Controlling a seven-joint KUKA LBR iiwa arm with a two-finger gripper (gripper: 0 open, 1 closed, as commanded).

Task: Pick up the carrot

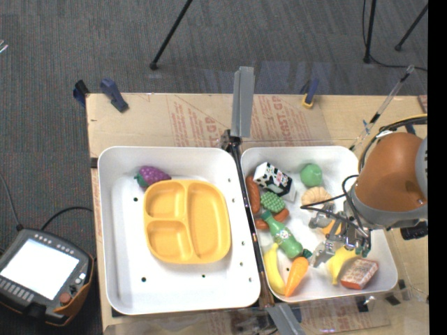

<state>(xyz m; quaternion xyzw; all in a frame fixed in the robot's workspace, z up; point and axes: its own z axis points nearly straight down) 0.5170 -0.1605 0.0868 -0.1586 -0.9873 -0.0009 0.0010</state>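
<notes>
The carrot (296, 274) lies at the front edge of the right bin (387, 257), tip pointing toward the near rim, just left of and slightly below the gripper (334, 245). The gripper hangs low over the right half of that bin, its metal fingers amid a tangle of cables; how wide they stand cannot be told, and nothing is seen clamped between them. The carrot sits apart from it, untouched.

Directly under the gripper's right side is a yellow toy piece (340, 262), and beside that a red and tan boxed item (360, 273) in the bin's front right corner. Left of the carrot a banana (274, 271) lies touching it, with a green bottle (285, 237) angled above both. Farther back sit a croissant-like bread (317, 197), a green round fruit (311, 174), a black-and-white cow-print carton (272, 179), a green textured piece (273, 202) and a reddish sausage (253, 193) along the left wall.

The left bin (119, 257) holds a yellow divided plate (187, 222) and a bunch of purple grapes (152, 174) just beyond its back left corner. Both bins rest on the bench (174, 121).
</notes>
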